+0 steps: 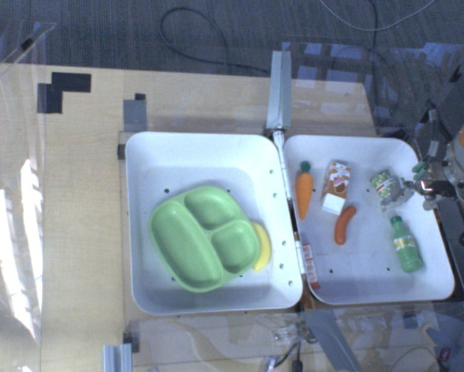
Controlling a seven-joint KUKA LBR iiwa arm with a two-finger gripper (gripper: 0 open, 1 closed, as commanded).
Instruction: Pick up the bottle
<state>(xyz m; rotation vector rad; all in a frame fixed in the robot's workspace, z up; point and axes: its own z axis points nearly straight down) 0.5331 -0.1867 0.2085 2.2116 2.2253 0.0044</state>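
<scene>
camera view: pincer over the right bin's far edge, bottle lying free

camera view shows our pincer (408, 188) reaching in from the right at the outer side of the right bin (371, 285). its metal fingers sit against a small crumpled green-and-white packet (383, 183), and we cannot tell whether they are spread or closed, so we leave that unsaid.

the green bottle (407, 244) lies on the bin floor just below the pincer, toward the near edge, apart from it. it lies on its side with the cap end pointing up toward the pincer and a pale label around its middle. nothing grips it.

to the left of the pincer, past the packet, we see a red sausage (343, 225) lying at a slant, and beside it a brown-and-white snack box (336, 186). further left lies an orange carrot (304, 193) with its green top pointing away from us, near the wall between the bins.

well to the left of the pincer, the left bin (150, 161) holds a green divided plate (204, 237), with a yellow thing (262, 248) peeking out from beneath its right rim.
</scene>
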